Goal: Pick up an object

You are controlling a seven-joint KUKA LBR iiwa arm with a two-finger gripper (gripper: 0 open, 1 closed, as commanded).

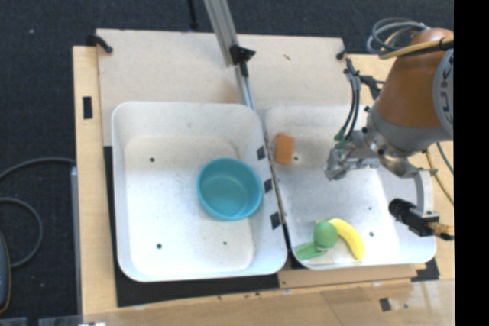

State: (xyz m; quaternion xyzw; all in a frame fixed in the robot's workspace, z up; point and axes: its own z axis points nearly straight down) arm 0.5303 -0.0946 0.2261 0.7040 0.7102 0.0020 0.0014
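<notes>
Banana [350, 237] and a green pear-like fruit [325, 235] lie touching each other at the near edge of the right bin [306, 118], the closest candidates for a pick. Just behind them, over bare bin floor toward the middle of that bin, hangs the gripper [341, 162], reaching in from the right under the arm [412, 99] with its orange band. Its grey fingers blur into one mass at this slant, so whether they are spread or pressed together cannot be told; nothing is visible between them.

Farther back and to the left, an orange block [284, 149] stands alone near the bin's left wall, apart from the gripper. In the left bin [126, 164], a blue bowl [230, 188] sits toward its right side.

Doing this step well appears to mean choosing one target and centring squarely over it before descending. The block looks the cleaner choice: it is isolated and flat-sided, though its nearness to the wall leaves little room for a finger on that side. The two fruits are nearer, but they touch, are rounded, and sit against the near rim, so a closing grip could nudge one aside or catch both. The bowl would likely need a rim pinch.
</notes>
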